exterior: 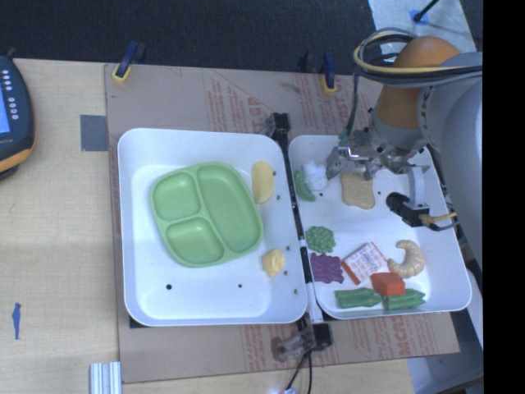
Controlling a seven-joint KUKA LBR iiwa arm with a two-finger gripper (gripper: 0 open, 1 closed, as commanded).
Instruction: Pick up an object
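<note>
The gripper (358, 167) hung over the flat tan bread-shaped toy slice (358, 192) at the back of the right-hand white bin (459, 294), its grip state untellable, and the slice looked light, stiff, best pinched across its thin edges

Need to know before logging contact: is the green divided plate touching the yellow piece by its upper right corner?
Cannot tell. The camera view shows the green plate and yellow piece edge to edge, no plain gap or contact.
</note>
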